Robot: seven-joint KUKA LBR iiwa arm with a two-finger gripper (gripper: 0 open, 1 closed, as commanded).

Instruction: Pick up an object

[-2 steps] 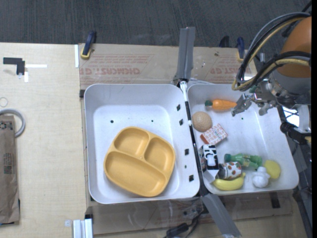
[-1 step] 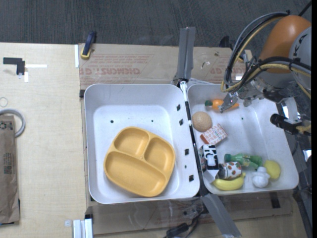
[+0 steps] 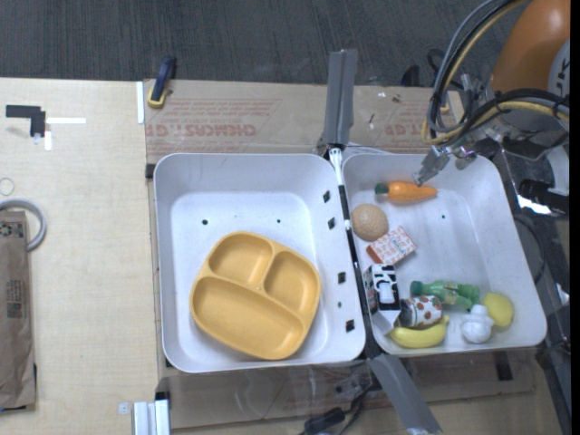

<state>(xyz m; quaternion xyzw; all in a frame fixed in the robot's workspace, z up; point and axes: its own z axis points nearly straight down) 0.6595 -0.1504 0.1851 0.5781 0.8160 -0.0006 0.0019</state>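
Your pincer [image 3: 428, 169] hangs at the far edge of the right bin [image 3: 507, 243], just above the thick end of the carrot [image 3: 410, 191], and from this slant you cannot tell whether it is spread or pressed together, so do not count the carrot as held. The carrot lies flat along the bin's far wall, its green tip pointing toward the divider between the bins. If that is your pick, come down across its narrow width, not along its length, and keep off the wall behind it. There is open floor on the near side of the carrot, between it and the egg [image 3: 369, 221] and the small red-and-white packet [image 3: 392, 245], so approach from there. The near edge of this bin is crowded: a banana [image 3: 419, 336], a green bottle [image 3: 446, 291], a lemon [image 3: 498, 310] and a white ball [image 3: 475, 328] sit touching or nearly so. The left bin [image 3: 181, 243] carries a yellow divided plate [image 3: 256, 294].
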